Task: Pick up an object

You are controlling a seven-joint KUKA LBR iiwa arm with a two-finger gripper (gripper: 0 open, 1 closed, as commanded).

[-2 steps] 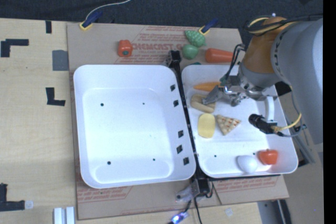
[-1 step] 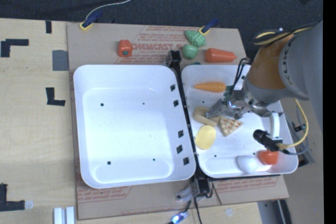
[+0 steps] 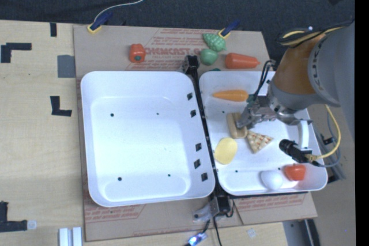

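Counter bears two bins; end effector (image 3: 247, 119) low over tan block (image 3: 236, 125), finger state unclear. Center on block, avoid waffle wedge (image 3: 258, 140) just beside.

Your pincer (image 3: 247, 119) is down in the right bin (image 3: 242, 181), right over the tan bread piece (image 3: 235, 125). Just beside it lie a waffle wedge (image 3: 258, 140) and a yellow lemon (image 3: 226, 150); an orange carrot (image 3: 230, 95) sits farther back.

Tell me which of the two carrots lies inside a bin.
The paler orange carrot, in the right bin near the gripper; the redder carrot lies outside on cardboard.
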